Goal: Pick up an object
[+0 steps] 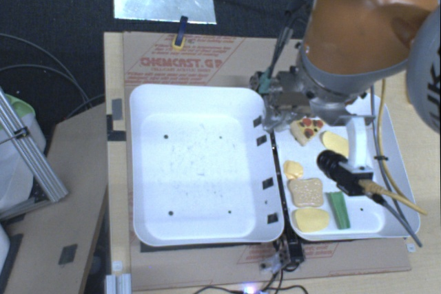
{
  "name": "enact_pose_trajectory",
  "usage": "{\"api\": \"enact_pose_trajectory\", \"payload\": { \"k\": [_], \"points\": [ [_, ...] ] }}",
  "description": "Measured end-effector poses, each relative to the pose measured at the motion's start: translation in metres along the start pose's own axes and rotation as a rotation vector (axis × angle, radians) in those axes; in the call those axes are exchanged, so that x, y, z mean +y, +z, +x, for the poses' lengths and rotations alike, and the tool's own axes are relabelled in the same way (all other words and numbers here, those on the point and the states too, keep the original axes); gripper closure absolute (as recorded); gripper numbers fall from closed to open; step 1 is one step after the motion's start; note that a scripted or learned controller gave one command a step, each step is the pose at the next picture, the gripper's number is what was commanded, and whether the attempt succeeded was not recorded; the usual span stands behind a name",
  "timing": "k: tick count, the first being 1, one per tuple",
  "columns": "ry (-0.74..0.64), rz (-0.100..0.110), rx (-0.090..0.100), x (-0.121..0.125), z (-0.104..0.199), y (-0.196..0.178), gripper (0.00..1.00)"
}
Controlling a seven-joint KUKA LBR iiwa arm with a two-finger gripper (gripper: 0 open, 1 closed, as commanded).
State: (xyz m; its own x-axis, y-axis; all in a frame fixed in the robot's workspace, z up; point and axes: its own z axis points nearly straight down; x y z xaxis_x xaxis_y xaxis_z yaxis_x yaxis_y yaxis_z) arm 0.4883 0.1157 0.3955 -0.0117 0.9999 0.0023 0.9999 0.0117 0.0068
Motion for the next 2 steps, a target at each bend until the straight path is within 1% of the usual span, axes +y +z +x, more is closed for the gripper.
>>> {"api": "enact_pose_trajectory", "payload": {
  "k": [1,2],
  "points": [
    [0.017,-0.002,-0.002,-0.002,-0.064,-0.057,1.00],
    [0.008,0.018,-0.004,-0.004,-0.027,0.093,1.00]
  ]
}}
